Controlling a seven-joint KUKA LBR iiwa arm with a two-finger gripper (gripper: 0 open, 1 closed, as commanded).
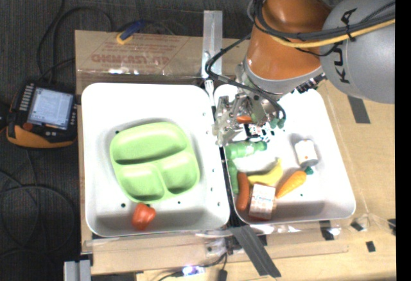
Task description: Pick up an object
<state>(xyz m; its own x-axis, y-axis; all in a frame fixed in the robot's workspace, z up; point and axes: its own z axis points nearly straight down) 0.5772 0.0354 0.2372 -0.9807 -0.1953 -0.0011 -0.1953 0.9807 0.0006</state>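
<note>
Right of centre, the arm [321,36] comes in from the upper right, orange band over the right bin [334,145]. Gripper [239,120] hangs low at that bin's upper left corner, close to the divider between bins. Cannot tell its state, the wrist and cables block the tips. Small orange-red bit shows right by the gripper, too blurred to say what it is or whether it is held.

Right bin contents, clustered lower left to middle: green bottle [246,149] lying just under the gripper, banana [270,173] below it, touching or nearly so. Carrot [292,182] tilted, lower centre. Sausage [243,191] upright-ish along the left wall. Small box [262,201] at the bottom edge, beside the sausage. White bottle [306,151] with orange band sits apart, toward the right.

Left bin [96,119]: green tray [154,161] with compartments, middle. Red pepper [144,215] near lower edge, just below the tray.

Far left of frame, pendant [43,113] on the carpet. Cardboard [138,52] above the left bin.
</note>
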